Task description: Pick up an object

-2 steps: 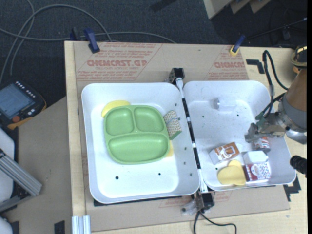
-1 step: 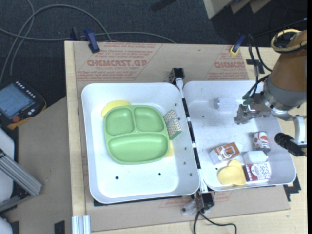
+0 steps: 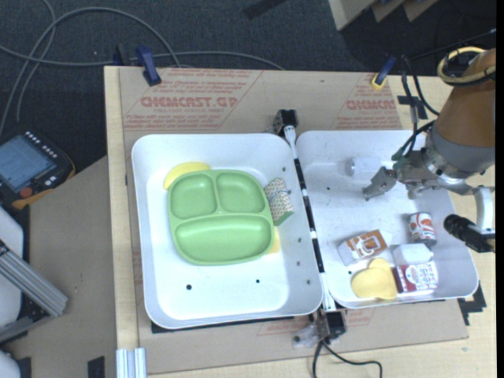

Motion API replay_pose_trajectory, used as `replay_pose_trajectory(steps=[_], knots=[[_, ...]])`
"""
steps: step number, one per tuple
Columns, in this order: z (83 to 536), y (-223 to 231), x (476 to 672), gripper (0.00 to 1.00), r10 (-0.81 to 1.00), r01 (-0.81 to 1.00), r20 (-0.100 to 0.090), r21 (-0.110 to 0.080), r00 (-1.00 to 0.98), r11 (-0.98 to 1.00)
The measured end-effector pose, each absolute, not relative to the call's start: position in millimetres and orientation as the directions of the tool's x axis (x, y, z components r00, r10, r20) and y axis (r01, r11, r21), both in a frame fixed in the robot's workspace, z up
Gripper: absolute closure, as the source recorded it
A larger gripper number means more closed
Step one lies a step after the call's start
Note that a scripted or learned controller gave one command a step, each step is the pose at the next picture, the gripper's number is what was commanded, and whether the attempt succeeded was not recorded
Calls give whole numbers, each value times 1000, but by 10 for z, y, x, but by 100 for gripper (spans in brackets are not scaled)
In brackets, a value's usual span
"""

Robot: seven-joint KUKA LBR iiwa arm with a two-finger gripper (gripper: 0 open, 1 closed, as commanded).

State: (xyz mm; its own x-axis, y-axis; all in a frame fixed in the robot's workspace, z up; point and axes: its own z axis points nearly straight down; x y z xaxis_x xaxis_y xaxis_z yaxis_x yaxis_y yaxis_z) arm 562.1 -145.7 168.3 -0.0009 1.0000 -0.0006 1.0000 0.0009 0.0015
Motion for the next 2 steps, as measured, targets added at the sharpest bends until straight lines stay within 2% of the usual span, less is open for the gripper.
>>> replay_pose_trajectory(steps=[1,2], knots=[[1671,-2136,5861,0,1000,1000,-2,2,0,0],[891,-2171,5393,0,1000,1000,4,-3,-1,1]])
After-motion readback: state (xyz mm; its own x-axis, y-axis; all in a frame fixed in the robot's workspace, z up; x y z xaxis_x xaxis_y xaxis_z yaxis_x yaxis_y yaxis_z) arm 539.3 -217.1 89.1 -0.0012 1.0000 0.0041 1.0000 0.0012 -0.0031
